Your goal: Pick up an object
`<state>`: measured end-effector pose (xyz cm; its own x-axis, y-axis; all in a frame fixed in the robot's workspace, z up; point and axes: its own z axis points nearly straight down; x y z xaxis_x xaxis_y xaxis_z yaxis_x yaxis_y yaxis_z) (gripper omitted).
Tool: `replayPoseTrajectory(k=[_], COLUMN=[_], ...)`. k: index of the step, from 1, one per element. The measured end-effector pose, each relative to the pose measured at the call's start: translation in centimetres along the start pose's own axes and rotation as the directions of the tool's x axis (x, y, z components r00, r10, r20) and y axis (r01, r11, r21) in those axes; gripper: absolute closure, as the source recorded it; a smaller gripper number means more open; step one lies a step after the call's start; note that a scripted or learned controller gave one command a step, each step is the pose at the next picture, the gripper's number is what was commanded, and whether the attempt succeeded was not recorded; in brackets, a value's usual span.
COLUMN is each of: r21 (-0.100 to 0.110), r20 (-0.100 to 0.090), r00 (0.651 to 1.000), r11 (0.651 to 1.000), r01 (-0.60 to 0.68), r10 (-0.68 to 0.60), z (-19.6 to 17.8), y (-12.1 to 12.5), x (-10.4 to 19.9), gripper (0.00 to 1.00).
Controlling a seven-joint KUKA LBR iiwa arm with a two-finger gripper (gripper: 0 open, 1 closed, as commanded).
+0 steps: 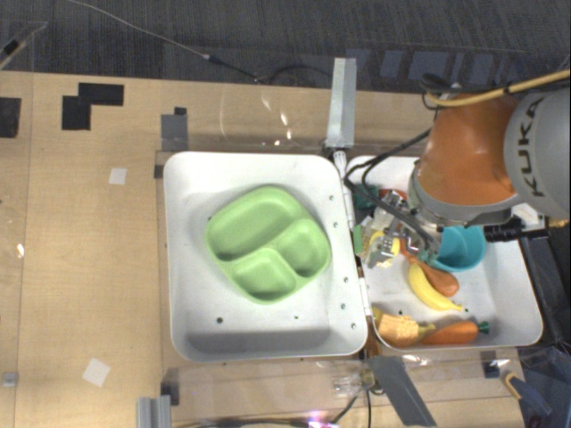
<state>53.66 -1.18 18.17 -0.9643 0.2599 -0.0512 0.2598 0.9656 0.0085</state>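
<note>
Camera view: the arm reaches into the right bin [526, 324] on the counter, its tool [385, 243] low by the left wall, where the clutter sits. Whether it grips anything I cannot tell. A banana [432, 291], carrot [446, 333] and teal cup [462, 246] lie nearby; the left bin [187, 239] holds 1 green divided tray [268, 243].

a robotics lab: white bins [178, 239] on a wooden bench [80, 266], loose cables [134, 29].

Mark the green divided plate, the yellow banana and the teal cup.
Green divided plastic plate [268, 243], camera view, centre ridge.
Yellow banana [431, 294], camera view, mid-body.
Teal plastic cup [464, 250], camera view, visible side.
</note>
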Motion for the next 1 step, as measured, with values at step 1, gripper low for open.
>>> replayPoseTrajectory(k=[1], r21=[0.003], r20=[-0.037], r00=[0.999], r11=[1.0], r01=[-0.022], r10=[0.022], z=[-7.16], y=[4.9], x=[0.48], gripper=[1.0])
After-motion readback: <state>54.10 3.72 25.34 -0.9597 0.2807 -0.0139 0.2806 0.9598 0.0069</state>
